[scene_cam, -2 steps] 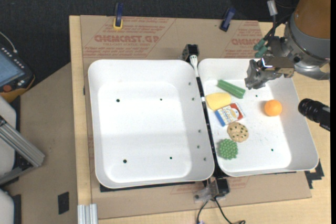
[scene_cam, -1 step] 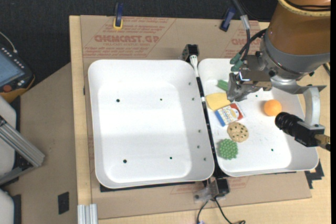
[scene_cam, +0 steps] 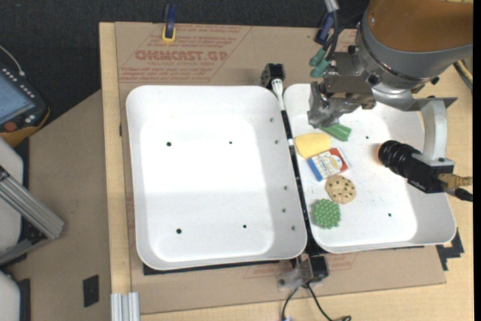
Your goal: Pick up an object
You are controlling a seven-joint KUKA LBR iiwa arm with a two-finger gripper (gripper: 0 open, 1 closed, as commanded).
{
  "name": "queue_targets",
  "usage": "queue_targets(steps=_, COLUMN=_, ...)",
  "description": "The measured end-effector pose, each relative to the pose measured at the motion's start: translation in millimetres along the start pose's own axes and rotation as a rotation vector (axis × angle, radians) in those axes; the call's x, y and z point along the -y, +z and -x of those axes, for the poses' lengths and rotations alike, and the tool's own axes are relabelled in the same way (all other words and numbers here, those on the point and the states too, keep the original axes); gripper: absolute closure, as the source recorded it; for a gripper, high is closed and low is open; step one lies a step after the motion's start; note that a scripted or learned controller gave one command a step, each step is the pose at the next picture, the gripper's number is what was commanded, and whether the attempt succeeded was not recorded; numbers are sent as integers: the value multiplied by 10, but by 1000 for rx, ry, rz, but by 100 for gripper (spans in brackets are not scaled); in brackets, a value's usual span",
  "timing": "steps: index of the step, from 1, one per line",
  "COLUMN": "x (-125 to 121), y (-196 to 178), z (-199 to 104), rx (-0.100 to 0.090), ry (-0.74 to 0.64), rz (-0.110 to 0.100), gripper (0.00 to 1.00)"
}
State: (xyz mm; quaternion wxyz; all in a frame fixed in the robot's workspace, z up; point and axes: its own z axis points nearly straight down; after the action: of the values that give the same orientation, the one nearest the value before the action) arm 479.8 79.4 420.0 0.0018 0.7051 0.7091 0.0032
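Note:
The right bin (scene_cam: 391, 225) holds a yellow block (scene_cam: 311, 143), a small red, white and blue packet (scene_cam: 328, 163), a round speckled cookie (scene_cam: 341, 189), a green bumpy ball (scene_cam: 326, 213) and a green piece (scene_cam: 337, 132) near the bin's far side. My gripper (scene_cam: 325, 115) hangs over the far left part of that bin, its tips just above the yellow block and beside the green piece. I see nothing held between its fingers.
The left bin (scene_cam: 150, 162) lies beside the right one, a black divider (scene_cam: 289, 154) between them. Both rest on a cardboard sheet (scene_cam: 188, 49) with a blue and yellow clamp (scene_cam: 170, 25) at its far edge.

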Motion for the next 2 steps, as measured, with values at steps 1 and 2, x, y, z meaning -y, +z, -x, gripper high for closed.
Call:
queue_targets(steps=1, x=7, y=189, z=-79, rx=2, ry=5, rz=-11, gripper=100)
queue_targets(steps=2, x=4, y=154, z=-168, rx=2, ry=5, rz=-6, gripper=100)
